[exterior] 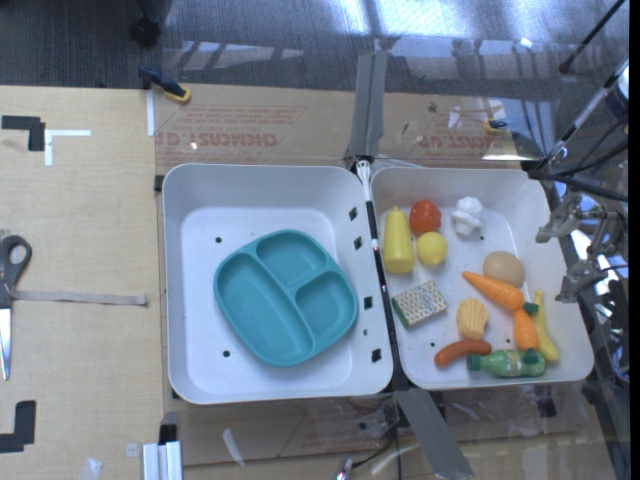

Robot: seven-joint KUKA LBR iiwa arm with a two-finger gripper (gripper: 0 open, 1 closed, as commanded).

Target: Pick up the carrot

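1. Starting the approach step; carrot (pixel 492 289) not yet grasped.
2. Carrot lies in the right bin (pixel 520 183), slanted, just below the brown egg (pixel 503 267).
3. Pincer state: cannot tell; carrot's position relative to it: cannot tell.
4. Next move calls for descending over the carrot's middle, clear of the egg.

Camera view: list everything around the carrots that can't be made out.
- Short carrot: lower tip hidden behind the green bottle.
- Yellow item: partly covered by the short carrot; kind unclear.
- White item: small and washed out against the right bin; shape unreadable.
- Long carrot: leafy end crowded against the short carrot; contact unclear.
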